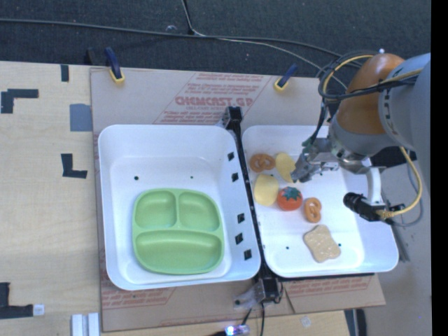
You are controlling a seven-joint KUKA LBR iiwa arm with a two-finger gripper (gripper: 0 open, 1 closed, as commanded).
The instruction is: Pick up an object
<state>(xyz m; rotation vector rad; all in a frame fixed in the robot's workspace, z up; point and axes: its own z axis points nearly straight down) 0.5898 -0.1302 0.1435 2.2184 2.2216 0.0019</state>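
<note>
Green plate (178, 231) (red tomato (289, 199)), white bins (112, 187)

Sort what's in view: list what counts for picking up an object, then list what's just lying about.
For the job:
- gripper, low in the right bin
- candidates there: tomato, two pretzels, toast slice, two pale yellow pieces

Lying about:
- green divided plate in the left bin
- two clamps on the cardboard
- cables

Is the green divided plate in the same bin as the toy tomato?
No: the green plate lies in the left bin, while the tomato sits in the right bin among the other food pieces.
</note>
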